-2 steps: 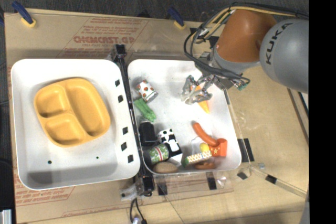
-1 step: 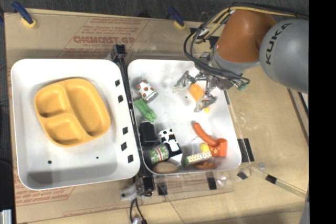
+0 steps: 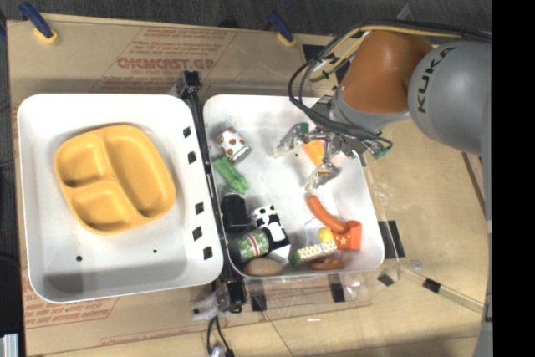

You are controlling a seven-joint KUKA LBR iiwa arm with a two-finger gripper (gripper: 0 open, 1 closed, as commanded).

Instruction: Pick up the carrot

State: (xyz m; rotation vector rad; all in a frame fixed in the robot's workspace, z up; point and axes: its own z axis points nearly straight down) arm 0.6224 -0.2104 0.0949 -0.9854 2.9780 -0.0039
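Fingers [image 3: 322,156] hover in right bin [image 3: 266,114], spread open, gripping nothing. Carrot [image 3: 326,216] lies just below fingers toward near wall, long axis slanting down-right. Short drop needed.

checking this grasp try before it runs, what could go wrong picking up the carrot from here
1. The gripper sits above the carrot, not over it, so a straight descent would likely miss.
2. The carrot's lower end lies against an orange-red toy and a yellow-labelled packet; a grasp there might catch or shove those.
3. It lies near the right bin's wall, which may crowd the approach.
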